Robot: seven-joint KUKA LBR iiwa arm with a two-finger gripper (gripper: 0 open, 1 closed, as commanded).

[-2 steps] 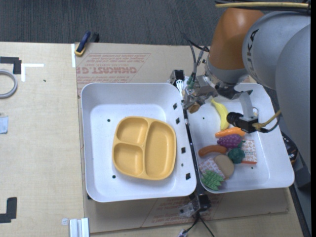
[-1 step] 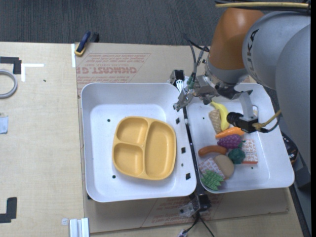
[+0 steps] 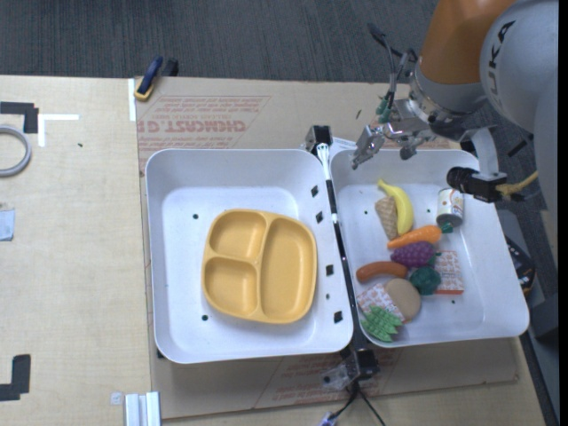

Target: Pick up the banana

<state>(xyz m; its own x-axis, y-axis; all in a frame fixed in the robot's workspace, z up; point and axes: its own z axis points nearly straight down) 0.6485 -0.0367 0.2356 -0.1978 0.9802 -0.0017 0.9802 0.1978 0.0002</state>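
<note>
A single fixed camera hangs above the pale wooden tabletop (image 3: 71,264) and looks down at a slant, its far edge taking in a strip of dark grey carpet floor (image 3: 266,16). It stands back enough to frame both shallow white plastic bins, the left one (image 3: 169,327) and the right one (image 3: 497,313), side by side. The grey arm with an orange band (image 3: 484,38) enters from the frame's upper right.
</note>
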